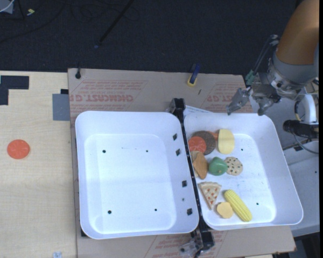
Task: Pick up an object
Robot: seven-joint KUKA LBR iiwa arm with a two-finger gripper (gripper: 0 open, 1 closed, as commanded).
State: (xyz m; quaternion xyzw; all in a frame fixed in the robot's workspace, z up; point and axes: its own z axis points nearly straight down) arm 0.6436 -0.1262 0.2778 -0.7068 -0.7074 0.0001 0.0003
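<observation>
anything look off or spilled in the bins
Nothing stands out. The toy food, from the corn to the cookie, lies inside the right bin, none spilled over the rim. The gripper hangs above its far edge.

Bench: light wood top. Cardboard sheet lies flat on it, printed text upside-down from cam. 2 shallow white bins sit on the cardboard side by side, touching at a black centre joint: left bin, right bin. Left of the cardboard, direct on the wood: orange disc, grey square at the cardboard's edge, black stepped patch near the far-left edge. Small blue/yellow clip at the cardboard's far edge.
</observation>
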